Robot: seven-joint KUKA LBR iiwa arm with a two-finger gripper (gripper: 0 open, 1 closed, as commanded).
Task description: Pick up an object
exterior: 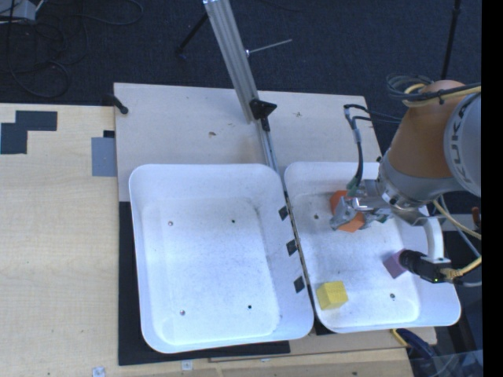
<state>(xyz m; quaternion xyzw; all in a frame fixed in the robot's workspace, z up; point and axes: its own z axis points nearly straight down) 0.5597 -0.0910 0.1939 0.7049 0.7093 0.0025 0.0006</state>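
An orange object [343, 209] lies in the right bin [369, 309], near its middle. My gripper [351, 213] is down on it, with metal fingers on either side of the orange piece. Whether the fingers press on it is unclear from this slant. A yellow block [332, 294] sits near the right bin's front edge. A small purple block [393, 264] lies toward the bin's right side, partly behind a black part of the arm.
The left bin [204, 258] sits beside the right one, joined by black clips [291, 246]. A slanted aluminium post [236, 61] rises behind the bins. The arm's grey and orange body [428, 148] overhangs the right bin's far corner, with cables trailing.
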